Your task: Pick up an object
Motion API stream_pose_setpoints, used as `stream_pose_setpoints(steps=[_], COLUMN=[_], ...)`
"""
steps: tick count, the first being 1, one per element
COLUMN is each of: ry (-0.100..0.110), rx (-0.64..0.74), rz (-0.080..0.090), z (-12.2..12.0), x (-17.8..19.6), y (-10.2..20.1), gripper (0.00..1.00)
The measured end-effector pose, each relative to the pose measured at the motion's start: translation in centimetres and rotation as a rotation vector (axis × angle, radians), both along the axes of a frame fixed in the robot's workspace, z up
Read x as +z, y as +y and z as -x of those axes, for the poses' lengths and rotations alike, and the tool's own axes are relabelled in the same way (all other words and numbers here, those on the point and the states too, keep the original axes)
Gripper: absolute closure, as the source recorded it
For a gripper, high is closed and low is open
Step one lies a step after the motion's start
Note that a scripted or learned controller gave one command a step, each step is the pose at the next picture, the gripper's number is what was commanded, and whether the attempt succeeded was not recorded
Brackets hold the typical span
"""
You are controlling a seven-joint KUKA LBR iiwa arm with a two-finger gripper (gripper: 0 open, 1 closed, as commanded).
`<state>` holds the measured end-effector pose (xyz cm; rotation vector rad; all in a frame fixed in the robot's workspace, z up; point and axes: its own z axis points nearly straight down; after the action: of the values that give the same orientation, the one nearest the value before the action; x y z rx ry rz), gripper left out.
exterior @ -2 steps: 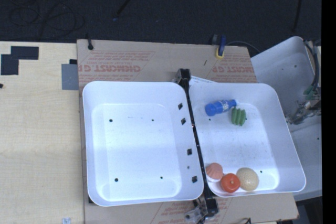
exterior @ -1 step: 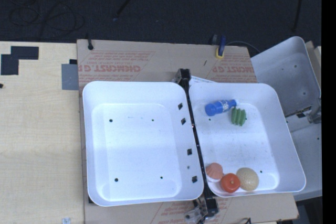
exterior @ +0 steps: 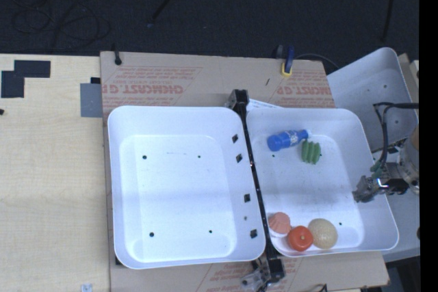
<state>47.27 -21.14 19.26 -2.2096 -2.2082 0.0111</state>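
The left bin [exterior: 174,188] carries nothing relevant to a pick; all candidate items lie in the right bin [exterior: 342,123].

Lower left corner of the right bin: a pale pink disc [exterior: 278,221], an orange-red ball [exterior: 300,238] and a cream ball [exterior: 323,232] sit in a tight cluster, touching or nearly so, against the near wall. Judgement: all three look small and light. The round ones are likely smooth and prone to roll out of a two-sided pinch; their crowding leaves little room beside each, and the wall blocks one approach.

Upper middle: a blue bottle [exterior: 286,139] lies on its side, with a green ridged piece [exterior: 311,152] just beside its right end. Judgement: the bottle appears rigid and light, best taken across its body at mid-length. The green piece looks stiff, and its ridges should give purchase across the narrow width.

Right edge: the tool [exterior: 366,189] hangs over the bin's right side, well apart from every item. Whether it stands apart or together cannot be told at this resolution. Nothing is seen in it.
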Motion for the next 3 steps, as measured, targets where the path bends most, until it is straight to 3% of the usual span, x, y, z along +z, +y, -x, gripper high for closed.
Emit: stream_pose_setpoints(steps=[1,2,3], ry=[-0.023,-0.024,-0.033], rx=[0.001,0.006,0.004], rz=[0.010,0.009,0.016], z=[-0.4,-0.4,-5.2], x=[8.6,16.2,35.4], y=[-0.3,3.3,-0.3], gripper=[1.00,1.00,1.00])
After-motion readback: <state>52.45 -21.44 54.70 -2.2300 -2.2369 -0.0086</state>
